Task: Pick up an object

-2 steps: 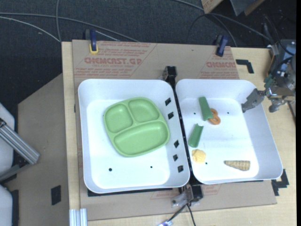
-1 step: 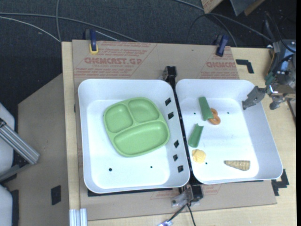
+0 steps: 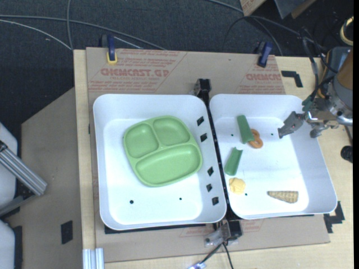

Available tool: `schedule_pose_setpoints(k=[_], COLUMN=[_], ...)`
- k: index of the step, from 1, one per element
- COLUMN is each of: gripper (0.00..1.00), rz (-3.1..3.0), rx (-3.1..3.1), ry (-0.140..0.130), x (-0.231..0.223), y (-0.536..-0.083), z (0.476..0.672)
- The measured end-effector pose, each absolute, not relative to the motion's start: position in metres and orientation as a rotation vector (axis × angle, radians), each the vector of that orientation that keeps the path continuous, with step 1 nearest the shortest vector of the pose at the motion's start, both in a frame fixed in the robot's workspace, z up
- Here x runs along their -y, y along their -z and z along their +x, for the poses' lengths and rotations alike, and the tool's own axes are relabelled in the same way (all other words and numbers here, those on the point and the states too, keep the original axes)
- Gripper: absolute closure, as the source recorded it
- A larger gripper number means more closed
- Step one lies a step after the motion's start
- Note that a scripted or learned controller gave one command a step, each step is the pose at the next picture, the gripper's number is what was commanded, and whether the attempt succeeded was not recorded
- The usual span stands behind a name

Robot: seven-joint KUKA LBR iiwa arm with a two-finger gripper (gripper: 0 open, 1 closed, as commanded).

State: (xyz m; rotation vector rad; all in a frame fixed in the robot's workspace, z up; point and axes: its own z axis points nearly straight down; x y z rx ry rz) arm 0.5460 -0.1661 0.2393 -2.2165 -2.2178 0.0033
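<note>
A slanted overhead view of a brown cardboard-covered bench (image 3: 168,66) carrying two shallow white bins side by side. The left white bin (image 3: 112,206) holds a pale green plastic divided plate (image 3: 162,150) with three compartments, sitting near its centre.

The right white bin (image 3: 314,172) holds five small items. Towards 11 o'clock of that bin lies a short dark green stick-shaped piece (image 3: 243,128), with a small orange ring-shaped piece (image 3: 256,140) touching its lower end. At about 9 o'clock, close to the wall shared with the left bin, lies a second green stick-shaped piece (image 3: 233,161), tilted. Just below it, near 8 o'clock, sits a small yellow lumpy piece (image 3: 237,186). Towards 5 o'clock lies a tan ridged cone-shaped piece (image 3: 284,195), on its side and well apart from the others.

The grey robot arm's pincer (image 3: 287,126) enters from 3 o'clock, over the right bin's upper right area (nothing is visible between its dark fingers). Whether those fingers are parted or closed cannot be told from this angle.
</note>
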Motion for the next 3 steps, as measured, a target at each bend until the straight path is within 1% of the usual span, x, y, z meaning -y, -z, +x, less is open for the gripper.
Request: schedule_pose_setpoints(k=[1, 2, 3], gripper=[0.0, 0.0, 1.0], rz=[-2.215, -2.217, -2.221], rx=[2.216, 2.218, 2.221], ry=[-0.004, -0.002, 0.002], x=[0.157, 0.154, 0.155], y=[-0.181, -0.132, -0.146], z=[0.541, 0.55, 0.551])
